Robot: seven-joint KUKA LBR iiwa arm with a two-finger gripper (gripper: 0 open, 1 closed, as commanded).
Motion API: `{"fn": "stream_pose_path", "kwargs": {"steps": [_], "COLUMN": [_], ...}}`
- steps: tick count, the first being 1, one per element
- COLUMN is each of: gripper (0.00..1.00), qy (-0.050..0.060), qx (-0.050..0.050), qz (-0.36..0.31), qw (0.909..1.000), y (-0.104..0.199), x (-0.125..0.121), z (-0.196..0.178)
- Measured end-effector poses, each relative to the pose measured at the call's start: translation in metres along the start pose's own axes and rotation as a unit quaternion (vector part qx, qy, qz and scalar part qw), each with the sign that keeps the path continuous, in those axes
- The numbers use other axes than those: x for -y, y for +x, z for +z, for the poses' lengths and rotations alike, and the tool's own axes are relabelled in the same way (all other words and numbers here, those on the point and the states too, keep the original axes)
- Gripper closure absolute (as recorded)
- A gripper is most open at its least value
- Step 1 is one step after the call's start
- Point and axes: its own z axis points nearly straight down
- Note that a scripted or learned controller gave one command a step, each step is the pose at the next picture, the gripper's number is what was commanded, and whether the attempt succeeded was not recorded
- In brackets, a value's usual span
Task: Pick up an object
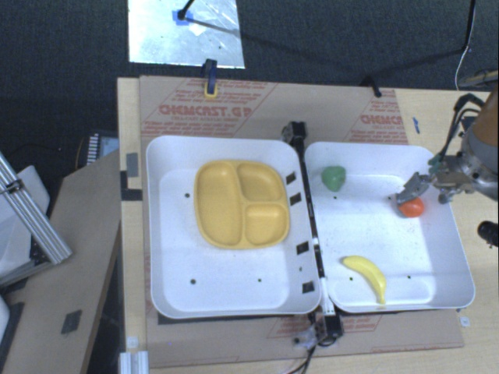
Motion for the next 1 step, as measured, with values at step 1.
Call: {"fn": "stream_pose_path", "kwargs": {"steps": [1], "gripper": [0.0], "qy": [-0.006], "qx": [0.001], "qz": [-0.002], "qw": [1.0], "y": [0.0005], "x": [-0.0028], "z": [-0.0064]}}
